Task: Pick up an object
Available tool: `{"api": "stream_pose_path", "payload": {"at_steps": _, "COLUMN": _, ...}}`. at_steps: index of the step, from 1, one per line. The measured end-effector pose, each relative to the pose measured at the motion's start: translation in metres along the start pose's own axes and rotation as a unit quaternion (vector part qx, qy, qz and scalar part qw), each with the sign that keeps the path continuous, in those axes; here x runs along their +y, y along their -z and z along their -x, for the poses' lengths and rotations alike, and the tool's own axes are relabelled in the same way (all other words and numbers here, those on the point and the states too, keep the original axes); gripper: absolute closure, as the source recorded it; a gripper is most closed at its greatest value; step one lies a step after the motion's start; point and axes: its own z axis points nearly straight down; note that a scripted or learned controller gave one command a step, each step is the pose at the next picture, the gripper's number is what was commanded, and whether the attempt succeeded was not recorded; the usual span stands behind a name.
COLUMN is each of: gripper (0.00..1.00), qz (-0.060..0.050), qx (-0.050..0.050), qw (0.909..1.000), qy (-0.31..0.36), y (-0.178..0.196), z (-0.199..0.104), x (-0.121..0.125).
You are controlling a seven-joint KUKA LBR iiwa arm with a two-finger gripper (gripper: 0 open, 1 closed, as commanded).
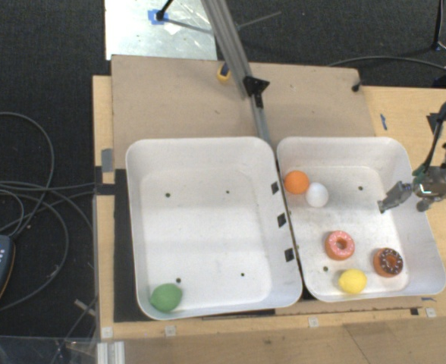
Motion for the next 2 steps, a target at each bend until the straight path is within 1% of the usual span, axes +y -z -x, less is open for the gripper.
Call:
{"api": "stream_pose_path", "payload": {"at_steps": 1, "gripper": 0.0, "qz": 0.002, "qx": -0.001, "qw": 1.0, "qy": 0.0, "y": 0.002, "z": 0.0, "x": 0.001}}
{"api": "stream_pose_path", "payload": {"at_steps": 2, "gripper": 0.0, "qz": 0.0, "qx": 0.0, "qw": 1.0, "qy": -0.001, "y": -0.04, "z": 0.001, "x": 0.003}}
